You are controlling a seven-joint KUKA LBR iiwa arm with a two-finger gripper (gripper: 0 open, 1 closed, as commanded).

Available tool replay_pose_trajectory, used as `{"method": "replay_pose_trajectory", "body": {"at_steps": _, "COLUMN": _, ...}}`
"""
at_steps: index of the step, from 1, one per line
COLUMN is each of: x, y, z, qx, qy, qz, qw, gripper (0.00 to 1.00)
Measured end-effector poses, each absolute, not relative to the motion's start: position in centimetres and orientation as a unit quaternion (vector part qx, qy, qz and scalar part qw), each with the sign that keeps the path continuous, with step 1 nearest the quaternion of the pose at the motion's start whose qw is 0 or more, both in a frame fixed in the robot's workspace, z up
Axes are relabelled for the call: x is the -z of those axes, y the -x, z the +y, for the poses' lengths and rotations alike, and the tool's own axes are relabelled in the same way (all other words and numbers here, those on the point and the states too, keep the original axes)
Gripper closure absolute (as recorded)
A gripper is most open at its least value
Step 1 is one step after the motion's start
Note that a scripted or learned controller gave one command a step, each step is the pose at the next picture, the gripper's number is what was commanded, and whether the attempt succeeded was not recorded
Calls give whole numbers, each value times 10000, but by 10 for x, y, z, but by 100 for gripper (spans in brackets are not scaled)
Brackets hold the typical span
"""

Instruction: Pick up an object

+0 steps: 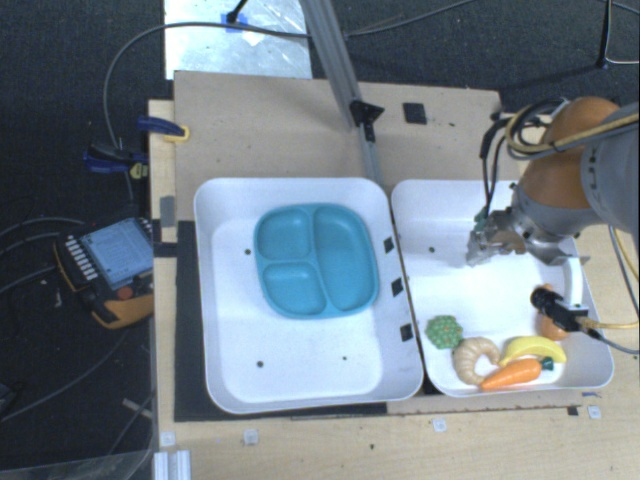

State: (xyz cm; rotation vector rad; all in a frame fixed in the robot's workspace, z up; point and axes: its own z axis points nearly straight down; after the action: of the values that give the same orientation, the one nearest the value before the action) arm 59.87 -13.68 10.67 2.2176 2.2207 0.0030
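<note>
Desk (270, 118): pale brown board carrying two shallow white bins side by side, on a dark floor.
Left bin (215, 298): the larger-looking of the pair, with its right wall touching the right bin.
Blue plate (315, 260): light blue with three compartments, lying flat in the far half of the left bin. All compartments are bare.
Right bin (440, 218): white, holding four toy food pieces gathered along its near edge. Its far half is bare floor under the tool.
Green piece (443, 330): small, knobbly and round, near-left in the right bin. It sits just left of the tan piece and apart from the tool.
Tan piece (473, 356): curled, croissant-like, against the near wall and touching the carrot's thick end.
Carrot (512, 373): orange, lying flat along the near wall with its tip pointing left toward the tan piece.
Banana (533, 347): yellow and curved, just beyond the carrot and resting against it.
Arm (580, 168): grey with an orange section, reaching in from the right over the far-right corner of the right bin.
Tool (482, 246): low over the middle-far floor of the right bin, well apart from all four food pieces, with nothing seen in it.
Tool state: cannot tell whether wide or narrow, as the end is too small and blurred.
Metal pole (335, 48): grey, slanting from the far edge down to a black clamp on the desk.
Black square (414, 114): a flat patch on the desk, far of the right bin.
Blue clamps (160, 128): on the desk's left edge.
Handheld unit (110, 258): blue screen in an orange and black casing, on the floor to the left of the desk.
</note>
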Motion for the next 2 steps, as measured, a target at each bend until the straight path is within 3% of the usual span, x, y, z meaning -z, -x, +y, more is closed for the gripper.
{"method": "replay_pose_trajectory", "body": {"at_steps": 2, "x": -216, "y": -591, "z": -140, "qx": -14, "qy": -7063, "qz": 7079, "qw": 23, "gripper": 100}}
